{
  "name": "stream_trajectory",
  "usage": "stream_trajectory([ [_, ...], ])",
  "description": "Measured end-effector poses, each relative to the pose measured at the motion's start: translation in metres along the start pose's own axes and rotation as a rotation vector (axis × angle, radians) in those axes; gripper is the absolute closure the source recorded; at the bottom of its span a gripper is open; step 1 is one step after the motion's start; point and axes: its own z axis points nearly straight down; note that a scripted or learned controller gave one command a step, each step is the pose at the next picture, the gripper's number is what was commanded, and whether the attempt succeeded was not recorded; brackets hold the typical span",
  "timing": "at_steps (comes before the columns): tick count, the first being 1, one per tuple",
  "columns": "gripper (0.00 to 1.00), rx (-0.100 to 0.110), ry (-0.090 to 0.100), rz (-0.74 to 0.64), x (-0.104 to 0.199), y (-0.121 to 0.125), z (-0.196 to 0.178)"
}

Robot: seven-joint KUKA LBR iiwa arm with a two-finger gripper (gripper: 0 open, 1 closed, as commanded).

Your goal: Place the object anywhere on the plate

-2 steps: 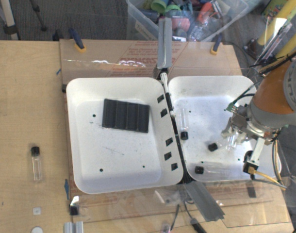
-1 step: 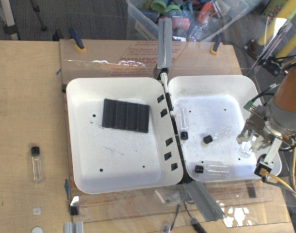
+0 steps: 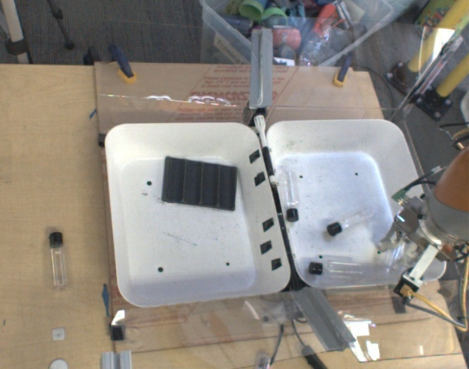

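Note:
A black ribbed plate [image 3: 200, 183] lies flat in the left bin [image 3: 127, 283], toward its back. In the right bin [image 3: 373, 141] lie three clear vials with black caps. One vial [image 3: 288, 197] rests along the divider, a second [image 3: 347, 223] sits near the middle, and a third [image 3: 334, 267] lies by the front wall. My gripper [image 3: 396, 244] hangs low over the front right corner of the right bin, just right of the second and third vials and far from the plate. I see nothing held in it.
Another capped vial [image 3: 58, 257] lies on the wooden bench left of the bins. A clear tub of coloured toys [image 3: 296, 6] stands behind the bins. A black-clipped divider [image 3: 265, 206] separates the two bins. The arm's orange band [image 3: 454, 187] is at the right edge.

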Motion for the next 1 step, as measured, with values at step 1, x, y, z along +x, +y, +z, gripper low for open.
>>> stream_trajectory([
  [1, 1.0, -0.008, -0.011, -0.323, 0.003, -0.0104, -0.0458],
])
